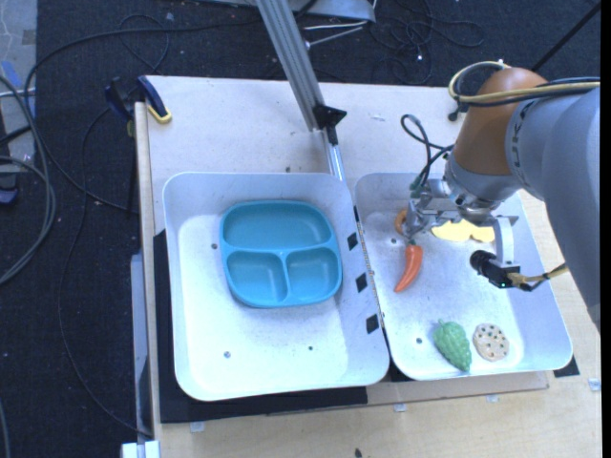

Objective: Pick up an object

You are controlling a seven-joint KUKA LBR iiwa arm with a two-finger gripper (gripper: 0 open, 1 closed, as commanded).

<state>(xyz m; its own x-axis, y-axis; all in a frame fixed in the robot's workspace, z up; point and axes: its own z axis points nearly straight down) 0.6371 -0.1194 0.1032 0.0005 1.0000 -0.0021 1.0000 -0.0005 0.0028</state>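
So the arm comes in over the right bin (549, 337) and the claw (417, 219) is parked low at that bin's far-left corner, right over the stem end of the orange-red chili pepper (409, 267). Looks to me like it lined up on the pepper because that's the item closest to it and lying by itself, easy to straddle. Honestly can't tell if the claw is spread or closed, the wrist hardware blocks that, and I don't see anything clearly pinched in it, so I wouldn't call it a grab yet. Using the pepper as the anchor: one yellow flat piece (458, 231) sits just to its right, partly under the wrist; one green leafy thing (454, 343) lies nearer the camera and a bit right of it, and one round speckled cookie (490, 342) is just beside that green one. There's a small orange bit right at the claw too, can't tell what it is. Well to the pepper's left, the left bin (191, 351) has one blue divided tray (282, 253) with three compartments, probably just sitting there as a drop-off spot. Two bins total on the counter (239, 122).
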